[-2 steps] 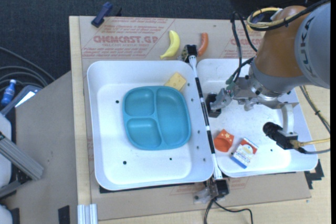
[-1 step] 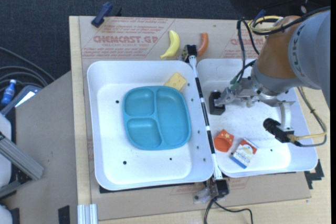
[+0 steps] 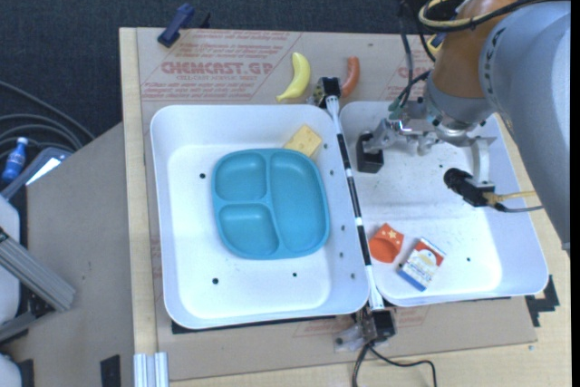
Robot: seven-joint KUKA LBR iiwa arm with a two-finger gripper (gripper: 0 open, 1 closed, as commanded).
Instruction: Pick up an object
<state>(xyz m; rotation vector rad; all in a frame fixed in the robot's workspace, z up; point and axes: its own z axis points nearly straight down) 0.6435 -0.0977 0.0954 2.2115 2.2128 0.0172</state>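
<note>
Orange piece (image 3: 387, 242) is the likeliest pick: it lies on the floor of the right bin (image 3: 458, 227), well apart from the gripper (image 3: 405, 133), out past the jaws toward the bin's near end. It sits close against the inner rim (image 3: 356, 211) where the two bins meet. Small box (image 3: 421, 263) lies just beside it, on the side away from that rim; can't tell if they touch. Jaw state: can't tell from here whether they're spread or pressed together, the wrist hardware hides it, and I see nothing between them. Risks as I read it: if the jaws come down lined up across the rim, the rim-side jaw likely lands on the wall or rides up it, and the pinch closes on air. Lined up the other way, the outer jaw could catch the small box and shove it, or drag both things together. The box itself looks flat and low, so a top pinch may just skate it along the floor. Farther from the jaws, across the rim, the left bin (image 3: 181, 222) holds a blue plate (image 3: 272, 199) and a yellow block (image 3: 304, 140); the block also hugs that rim, so same wall problem there.
</note>
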